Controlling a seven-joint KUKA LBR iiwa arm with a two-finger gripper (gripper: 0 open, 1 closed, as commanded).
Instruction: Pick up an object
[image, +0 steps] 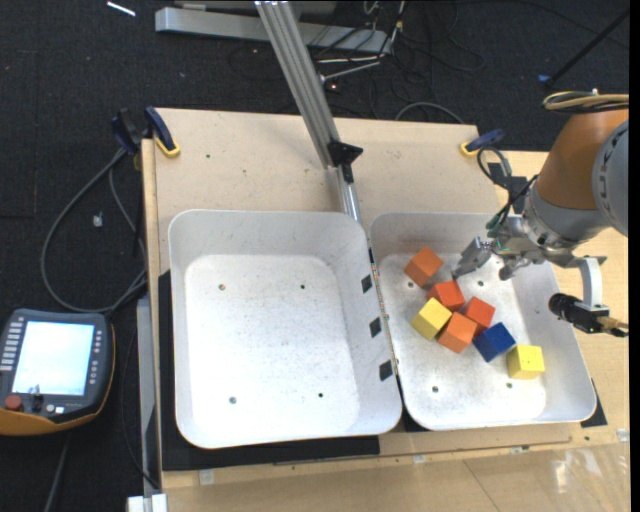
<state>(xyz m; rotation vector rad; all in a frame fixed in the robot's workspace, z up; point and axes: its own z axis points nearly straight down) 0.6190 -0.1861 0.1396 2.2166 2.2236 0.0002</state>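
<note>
From where I stood, the job looked barely begun. The arm (590, 170) reached in from the right & its hand (493, 258) hung over the back part of the right bin (570, 405), fingers spread wide, nothing between them. One finger (470, 260) pointed down-left toward the blocks, the other sat just right of it; whether either tip touched the bin floor I couldn't say.

All the blocks were lying in the right bin, none lifted. Nearest the hand was a lone orange block (424, 267), just left of the spread fingers, apart from them. Below that sat a tight bunch: a red-orange block (449, 294), a yellow block (433, 318), an orange block in the middle (459, 331), a red block (481, 311) & a blue block (494, 341), most touching a neighbour. A second yellow block (526, 361) lay just beside the blue one, toward the bin's front right.

The left bin (190, 240) had no blocks in it. A teach pendant (52, 368) lay off the counter (260, 160) to the left.

So as I judged it: approach done or nearly so, but no grasp yet. Left to do: pick a target (prob. the lone orange one or the top of the bunch), come down over it, close, lift clear. The bunch looked awkward, w/ blocks packed too close for fingers to slip between.
</note>
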